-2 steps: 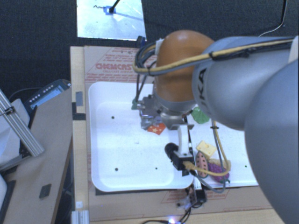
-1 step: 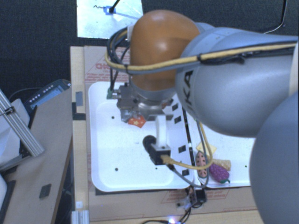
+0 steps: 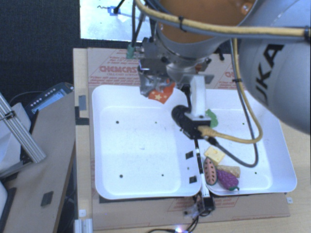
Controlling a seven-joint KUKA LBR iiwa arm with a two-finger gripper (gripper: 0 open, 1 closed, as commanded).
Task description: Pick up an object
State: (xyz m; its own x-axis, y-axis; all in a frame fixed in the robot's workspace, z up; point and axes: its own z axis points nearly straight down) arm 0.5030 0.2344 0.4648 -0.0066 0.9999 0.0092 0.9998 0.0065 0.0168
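An orange, flat piece with a star (image 3: 162, 95) is pinched in the grey end effector (image 3: 154, 90), lifted over the left white bin's (image 3: 141, 149) back edge. The right white bin (image 3: 272, 169) holds a yellow block (image 3: 214, 154), a purple grape bunch (image 3: 227, 178) and a green piece (image 3: 211, 117).

The gripper (image 3: 156, 89) hangs over the left bin's (image 3: 126, 178) twelve o'clock rim with an orange star-printed piece (image 3: 162, 95) showing at its tip. Toward six o'clock in the right bin (image 3: 272, 174) lie a yellow block (image 3: 214, 155), a purple grape bunch (image 3: 227, 178) and a watermelon slice (image 3: 210, 171).
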